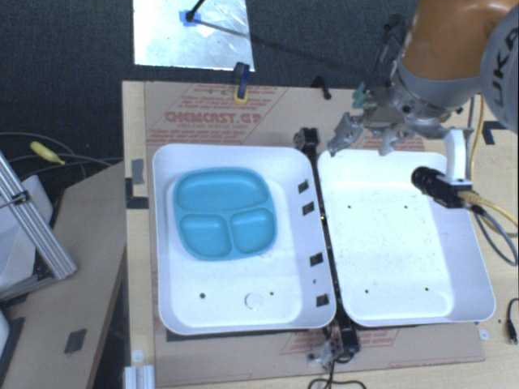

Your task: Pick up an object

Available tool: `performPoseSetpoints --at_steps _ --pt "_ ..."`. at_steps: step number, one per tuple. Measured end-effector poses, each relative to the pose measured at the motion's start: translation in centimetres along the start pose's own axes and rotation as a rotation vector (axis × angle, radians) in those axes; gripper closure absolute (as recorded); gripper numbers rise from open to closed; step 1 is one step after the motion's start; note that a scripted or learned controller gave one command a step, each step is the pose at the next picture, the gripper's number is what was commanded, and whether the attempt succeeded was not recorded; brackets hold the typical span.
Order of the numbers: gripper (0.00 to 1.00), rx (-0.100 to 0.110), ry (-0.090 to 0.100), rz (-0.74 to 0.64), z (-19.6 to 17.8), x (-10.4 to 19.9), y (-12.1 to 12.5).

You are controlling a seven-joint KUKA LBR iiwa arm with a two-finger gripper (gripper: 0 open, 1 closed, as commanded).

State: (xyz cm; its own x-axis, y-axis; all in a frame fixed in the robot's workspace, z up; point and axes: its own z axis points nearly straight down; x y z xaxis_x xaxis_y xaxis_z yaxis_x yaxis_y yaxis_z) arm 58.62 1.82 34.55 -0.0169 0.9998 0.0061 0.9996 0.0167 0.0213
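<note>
A light blue plate (223, 211) with three compartments lies flat in the left white bin (174, 298), toward its back. My gripper (362, 142) hangs over the back left corner of the right white bin (454, 298), well to the right of the plate and apart from it. Its two grey fingers stand spread, with nothing between them. The orange band of the arm (454, 23) rises above it at the top right.
A small clear round disc (254, 301) lies near the left bin's front. A black cylinder on a white bracket (438, 186) juts over the right bin's back right. Cables run along the right edge. A foil sheet (195, 23) lies behind the bench.
</note>
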Motion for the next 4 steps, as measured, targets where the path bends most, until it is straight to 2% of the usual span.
performPoseSetpoints --at_steps 1,2,3,4 --pt "0.0 0.021 -0.004 0.008 1.1 4.1 -5.5" --pt "1.0 0.016 -0.005 0.009 0.0 3.9 -5.2" --pt "0.0 0.016 -0.005 0.009 0.0 3.8 -5.2" --pt "0.0 0.033 -0.007 0.015 11.8 5.3 -6.8"
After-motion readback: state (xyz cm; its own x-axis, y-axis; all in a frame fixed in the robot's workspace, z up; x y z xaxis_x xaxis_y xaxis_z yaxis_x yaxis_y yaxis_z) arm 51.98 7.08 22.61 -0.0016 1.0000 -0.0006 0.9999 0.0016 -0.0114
